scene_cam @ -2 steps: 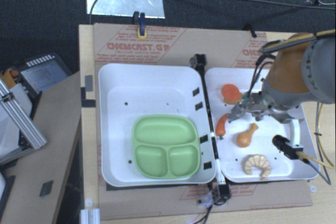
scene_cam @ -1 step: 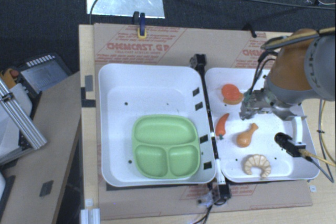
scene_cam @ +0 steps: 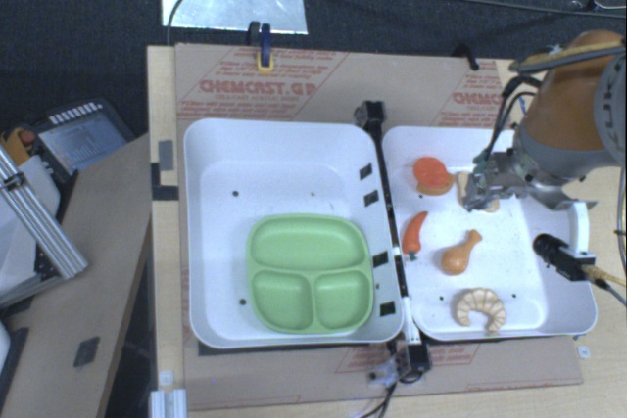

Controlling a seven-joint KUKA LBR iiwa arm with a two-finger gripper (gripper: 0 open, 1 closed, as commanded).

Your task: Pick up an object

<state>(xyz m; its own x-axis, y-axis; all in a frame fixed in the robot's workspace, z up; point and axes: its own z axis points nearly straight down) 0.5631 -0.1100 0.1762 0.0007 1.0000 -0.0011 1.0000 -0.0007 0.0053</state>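
- Green divided plate (scene_cam: 310, 271) lies in the left bin (scene_cam: 216, 152).
- Right bin (scene_cam: 558, 308): chilli (scene_cam: 414, 232), orange toy (scene_cam: 432, 175), drumstick (scene_cam: 460, 254), croissant (scene_cam: 480, 307), probably light, stiff plastic; the drumstick's narrow shaft suits pinching.
- Gripper (scene_cam: 480, 194) hangs beside the orange toy; its grip state I cannot tell.

Grey arm (scene_cam: 573, 147) with orange band, dark cables and metal pincer (scene_cam: 480, 193).

Two white bins (scene_cam: 284, 147) sit side by side — the left carries one green divided plate (scene_cam: 309, 274); the right carries four toy foods: one tomato (scene_cam: 432, 174), one chili pepper (scene_cam: 415, 232), one drumstick (scene_cam: 460, 254), one croissant (scene_cam: 480, 307).
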